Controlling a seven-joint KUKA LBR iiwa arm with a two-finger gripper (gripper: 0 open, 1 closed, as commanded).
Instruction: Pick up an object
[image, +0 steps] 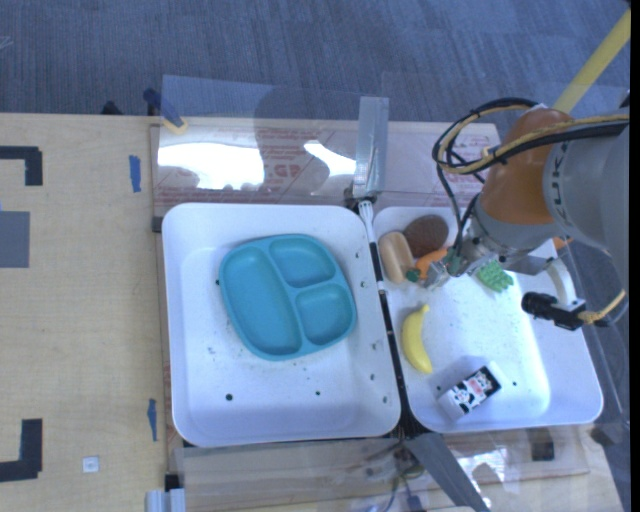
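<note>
Fingers (452, 266) of the robot are low in the far left corner of the right shallow white bin (570, 395), but whether they are open or closed I cannot tell, because the wrist above covers them and the parts are small. No object is seen raised from the bins, so I judge the task is not done: the pick is at the stage of reaching, and the closing and the lifting are still left. The left shallow white bin (190, 400) holds a light blue plastic plate with three compartments (288, 295), which lies flat and well apart from the arm. In the right bin lie a yellow banana (416, 340) near the dividing wall, a small black and white box (470, 390) near the front edge, a tan bread roll (395, 257) and a dark brown round object (428, 232) in the far corner, a green leafy toy (495, 275), and a small orange piece (432, 262). The orange piece is just beside the tip of the tool, between it and the roll, so it seems the likely target, though contact is not clear. The grey arm (595, 190) enters from the right and bends down steeply, with its orange band (520, 170) above the wrist and black and yellow cables looping around it. Both bins rest on the wooden tabletop (80, 300).
</note>
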